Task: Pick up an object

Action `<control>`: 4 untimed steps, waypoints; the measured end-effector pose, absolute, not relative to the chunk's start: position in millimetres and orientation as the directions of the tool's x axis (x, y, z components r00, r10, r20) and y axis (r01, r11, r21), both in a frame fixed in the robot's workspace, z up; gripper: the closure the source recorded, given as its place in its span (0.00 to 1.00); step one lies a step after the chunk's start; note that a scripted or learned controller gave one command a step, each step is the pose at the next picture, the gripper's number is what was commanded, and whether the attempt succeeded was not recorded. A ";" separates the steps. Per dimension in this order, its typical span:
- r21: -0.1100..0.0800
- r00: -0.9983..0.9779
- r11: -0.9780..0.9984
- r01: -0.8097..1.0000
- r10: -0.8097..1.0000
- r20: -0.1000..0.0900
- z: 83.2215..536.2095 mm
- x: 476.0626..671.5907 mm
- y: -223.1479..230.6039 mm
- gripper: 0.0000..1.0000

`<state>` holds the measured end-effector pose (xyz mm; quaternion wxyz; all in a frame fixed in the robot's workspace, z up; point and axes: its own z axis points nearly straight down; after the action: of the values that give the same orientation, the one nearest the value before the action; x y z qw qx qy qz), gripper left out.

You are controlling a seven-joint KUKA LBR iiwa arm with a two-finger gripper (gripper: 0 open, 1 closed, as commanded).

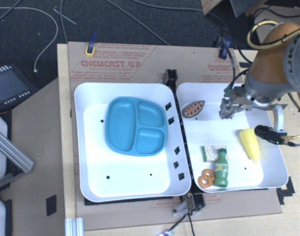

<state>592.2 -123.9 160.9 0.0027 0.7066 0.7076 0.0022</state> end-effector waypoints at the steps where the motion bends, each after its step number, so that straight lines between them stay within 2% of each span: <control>1: 0.005 -0.001 0.001 1.000 1.000 -0.001 205.2 593.4 -123.7 1.00; 3: -0.004 -0.005 0.005 1.000 1.000 0.003 204.9 571.8 -32.3 1.00; 4: 0.000 -0.006 0.006 1.000 1.000 0.003 219.2 563.5 22.6 1.00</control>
<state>563.5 22.6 219.2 -0.0010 0.7049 0.7093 0.0011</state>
